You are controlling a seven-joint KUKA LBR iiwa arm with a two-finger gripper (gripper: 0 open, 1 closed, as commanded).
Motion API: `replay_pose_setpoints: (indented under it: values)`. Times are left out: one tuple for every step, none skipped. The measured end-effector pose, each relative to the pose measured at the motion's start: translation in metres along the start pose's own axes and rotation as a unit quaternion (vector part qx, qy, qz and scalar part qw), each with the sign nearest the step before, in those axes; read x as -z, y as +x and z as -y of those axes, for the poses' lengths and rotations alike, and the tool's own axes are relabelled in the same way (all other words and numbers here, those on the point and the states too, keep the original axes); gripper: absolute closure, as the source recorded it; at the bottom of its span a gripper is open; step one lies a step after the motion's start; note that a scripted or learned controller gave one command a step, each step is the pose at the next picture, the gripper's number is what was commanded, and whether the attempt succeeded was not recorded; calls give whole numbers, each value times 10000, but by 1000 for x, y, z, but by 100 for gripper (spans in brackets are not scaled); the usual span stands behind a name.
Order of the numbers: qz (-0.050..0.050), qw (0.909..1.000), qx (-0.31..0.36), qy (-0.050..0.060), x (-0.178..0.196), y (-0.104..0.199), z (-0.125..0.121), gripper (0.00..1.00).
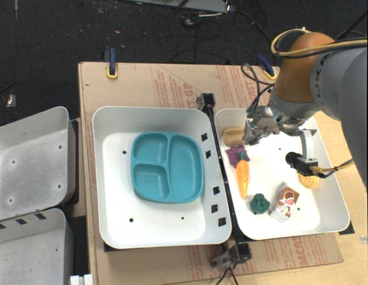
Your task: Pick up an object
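Two white bins on the bench. Gripper (253, 134) low in right bin (332, 209); grip state cannot be told. Carrot (243, 177) just below it, long axis running away from gripper, tip far end, purple piece (235, 155) at near end.

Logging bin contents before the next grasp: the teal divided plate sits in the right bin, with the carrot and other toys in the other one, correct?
Not quite. The teal divided plate lies in the left bin; the carrot and other toys are in the right bin, as the camera view shows.
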State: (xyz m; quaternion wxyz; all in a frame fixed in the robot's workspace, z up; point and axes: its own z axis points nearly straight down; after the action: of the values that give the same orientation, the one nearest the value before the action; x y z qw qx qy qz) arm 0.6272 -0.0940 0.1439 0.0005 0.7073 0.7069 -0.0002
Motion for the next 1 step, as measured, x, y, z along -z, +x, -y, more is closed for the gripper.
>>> replay_pose_setpoints:
  values:
    - [2, 10000, -7, -25, 47, -6, 4, 100]
